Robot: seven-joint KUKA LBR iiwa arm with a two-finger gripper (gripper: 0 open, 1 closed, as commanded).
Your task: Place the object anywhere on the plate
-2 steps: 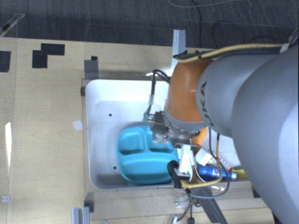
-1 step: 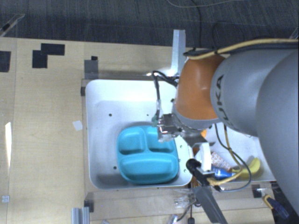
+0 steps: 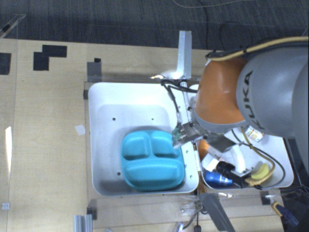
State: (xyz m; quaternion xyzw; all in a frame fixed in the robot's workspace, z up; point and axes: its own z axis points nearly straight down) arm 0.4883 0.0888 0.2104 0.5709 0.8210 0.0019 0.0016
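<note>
Blue plate [image 3: 152, 161] bare in the left bin [image 3: 104, 110], nothing placed yet. Gripper [image 3: 179, 135] at plate's upper right edge; grip state impossible to tell. Placement apparently pending.

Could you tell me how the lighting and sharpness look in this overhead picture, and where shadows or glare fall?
Camera view: light is soft and even; the blue plate casts a faint shadow on the left bin floor; mild glare whitens that bin's far rim; the arm, closest to the lens, looks slightly soft and shades the right bin, whose contents are hard to make out.
</note>
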